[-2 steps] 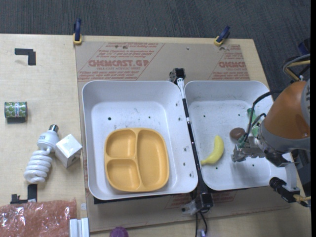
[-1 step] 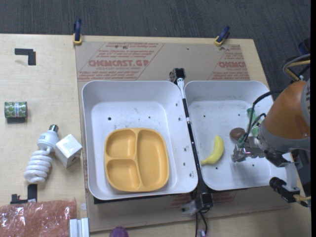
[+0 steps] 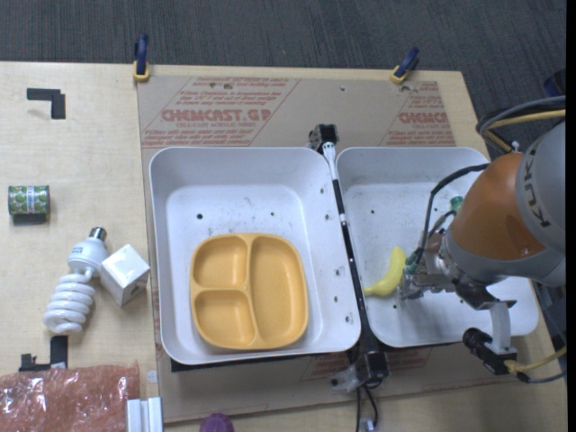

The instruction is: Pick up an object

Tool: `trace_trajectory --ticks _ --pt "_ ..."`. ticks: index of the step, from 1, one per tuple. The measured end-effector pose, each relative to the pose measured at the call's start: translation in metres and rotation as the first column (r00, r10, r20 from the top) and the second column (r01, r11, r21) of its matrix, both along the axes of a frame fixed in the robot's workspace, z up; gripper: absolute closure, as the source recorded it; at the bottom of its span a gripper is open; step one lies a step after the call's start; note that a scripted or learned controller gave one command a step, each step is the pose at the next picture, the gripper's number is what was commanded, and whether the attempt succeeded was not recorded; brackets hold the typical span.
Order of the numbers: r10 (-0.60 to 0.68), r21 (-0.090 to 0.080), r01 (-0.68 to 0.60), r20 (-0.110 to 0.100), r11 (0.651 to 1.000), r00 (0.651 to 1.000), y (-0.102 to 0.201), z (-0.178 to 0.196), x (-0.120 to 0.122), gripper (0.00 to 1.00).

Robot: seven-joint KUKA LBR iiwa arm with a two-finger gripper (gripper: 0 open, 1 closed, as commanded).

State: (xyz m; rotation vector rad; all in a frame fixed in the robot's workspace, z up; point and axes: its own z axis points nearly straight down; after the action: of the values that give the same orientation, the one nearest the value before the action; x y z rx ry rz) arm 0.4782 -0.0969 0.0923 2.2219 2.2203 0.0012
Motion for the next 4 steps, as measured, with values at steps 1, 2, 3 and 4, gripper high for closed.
trace_trajectory --ticks 1,2,3,4 --pt "0.0 -0.001 0.0 0.001 1.0 1.0 -0.05 0.0 0.047 0.0" --pt "0.0 0.0 0.0 -0.002 1.0 1.0 0.001 0.0 -0.001 0.0" --pt "0.002 -0.001 -0.002 0.0 1.0 1.0 -0.06 0.0 0.066 0.0" --pt "-0.001 0.0 0.001 -0.002 1.0 1.0 -0.024 0.0 -0.001 0.0"
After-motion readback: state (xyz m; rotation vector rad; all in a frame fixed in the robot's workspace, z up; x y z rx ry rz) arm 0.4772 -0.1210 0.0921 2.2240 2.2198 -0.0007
